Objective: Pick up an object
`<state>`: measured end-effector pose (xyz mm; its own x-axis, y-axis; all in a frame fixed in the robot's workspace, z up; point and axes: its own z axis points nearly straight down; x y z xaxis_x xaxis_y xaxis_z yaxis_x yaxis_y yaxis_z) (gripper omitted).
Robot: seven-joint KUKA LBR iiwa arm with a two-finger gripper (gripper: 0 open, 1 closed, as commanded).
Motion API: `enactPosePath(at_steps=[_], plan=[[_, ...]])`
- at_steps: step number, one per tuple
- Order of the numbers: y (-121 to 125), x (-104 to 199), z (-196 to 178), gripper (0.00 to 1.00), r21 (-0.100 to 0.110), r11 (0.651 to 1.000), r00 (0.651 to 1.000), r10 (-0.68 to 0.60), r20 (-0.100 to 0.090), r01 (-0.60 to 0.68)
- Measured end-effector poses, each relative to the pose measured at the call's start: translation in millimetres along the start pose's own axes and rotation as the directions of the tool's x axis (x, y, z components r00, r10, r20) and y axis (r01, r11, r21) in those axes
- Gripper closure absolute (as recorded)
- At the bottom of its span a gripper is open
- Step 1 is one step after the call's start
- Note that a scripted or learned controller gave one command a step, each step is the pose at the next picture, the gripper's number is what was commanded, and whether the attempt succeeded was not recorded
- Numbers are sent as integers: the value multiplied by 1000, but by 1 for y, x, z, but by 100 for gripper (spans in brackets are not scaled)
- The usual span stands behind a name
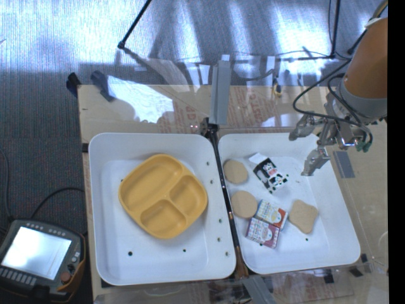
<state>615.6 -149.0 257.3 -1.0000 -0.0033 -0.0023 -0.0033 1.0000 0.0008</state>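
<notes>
The right bin (342,246) holds several small items. Two round tan biscuits (235,171) (243,204) lie near its left wall. A black-and-white cow-patterned carton (269,173) lies beside them, with two small pink-and-white packets (271,213) (262,232) below it. A tan toast-shaped piece (304,216) rests to their right. My gripper (329,163) hangs over the bin's upper right part, above and right of the carton. Its fingers (314,163) stand open with nothing between them.
The left bin (107,258) carries a yellow divided plate (163,195). A metal divider post (219,94) stands behind where the bins meet. A teach pendant (39,253) sits on the floor at the lower left. Cables hang near the wrist (316,100).
</notes>
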Motion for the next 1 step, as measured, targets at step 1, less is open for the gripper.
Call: enactPosePath(at_steps=[1], plan=[[1,4,136,0,-1,993,993,120,-2,-120]])
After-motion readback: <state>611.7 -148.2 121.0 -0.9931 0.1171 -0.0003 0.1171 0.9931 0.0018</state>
